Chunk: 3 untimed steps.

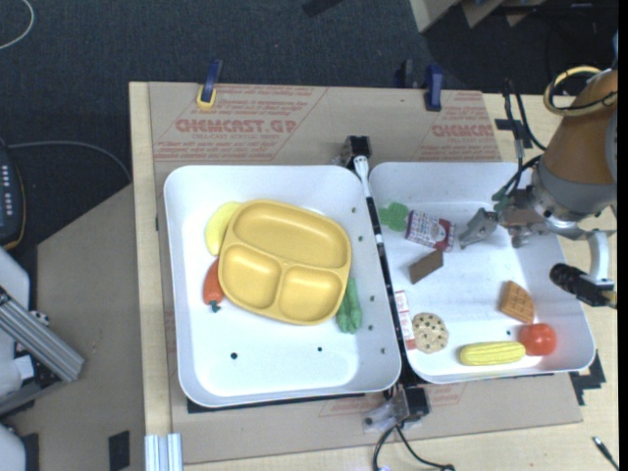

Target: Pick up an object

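**Ana:** Camera view first: which object is the target? The end effector (483, 228) hangs over the far part of the right bin (579, 353), fingers spread open with nothing between them. Closest to it is the red-and-white packet (428, 230), just to its left.

**Ben:** I'd judge the packet too. It lies flat in the far-left part of that bin, its long axis running roughly left to right, tilted slightly, with the white end toward the green piece (394, 215) and the dark red end toward the fingers.

**Ana:** What might fail?

**Ben:** It looks thin and flat, so the fingers could close above it or slide off. If they come down along the long axis instead of across it, the opening may not span it. The brown block (426, 266) sits just nearer and could get nudged.

**Ana:** Farther out?

**Ben:** A waffle piece (516, 301), tomato (538, 339), corn cob (492, 353) and cookie (429, 332) lie along the near side. The left bin (196, 361) holds a yellow divided tray (285, 261). Both bins rest on the desk (147, 214).
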Each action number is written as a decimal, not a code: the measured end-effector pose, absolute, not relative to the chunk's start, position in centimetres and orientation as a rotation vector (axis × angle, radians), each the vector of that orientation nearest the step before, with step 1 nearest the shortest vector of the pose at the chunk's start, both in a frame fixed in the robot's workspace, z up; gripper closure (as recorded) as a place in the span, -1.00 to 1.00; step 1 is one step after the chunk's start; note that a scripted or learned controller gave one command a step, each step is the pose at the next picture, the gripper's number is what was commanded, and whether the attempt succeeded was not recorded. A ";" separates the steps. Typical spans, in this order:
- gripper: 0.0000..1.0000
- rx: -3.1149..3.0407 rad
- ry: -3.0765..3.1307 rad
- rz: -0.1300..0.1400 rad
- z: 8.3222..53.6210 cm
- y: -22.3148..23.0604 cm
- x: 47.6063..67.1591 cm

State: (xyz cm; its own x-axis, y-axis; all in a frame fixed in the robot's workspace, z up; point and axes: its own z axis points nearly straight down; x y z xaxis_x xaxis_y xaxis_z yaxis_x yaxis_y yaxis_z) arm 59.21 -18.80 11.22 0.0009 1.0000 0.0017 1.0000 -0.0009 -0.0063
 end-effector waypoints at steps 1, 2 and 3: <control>-1.00 -2.218 -2.219 0.003 8.3 -18.7 59.2; 1.00 -2.222 -2.222 0.000 9.6 -18.8 59.3; 1.00 -2.227 -2.227 -0.005 15.2 -19.6 60.1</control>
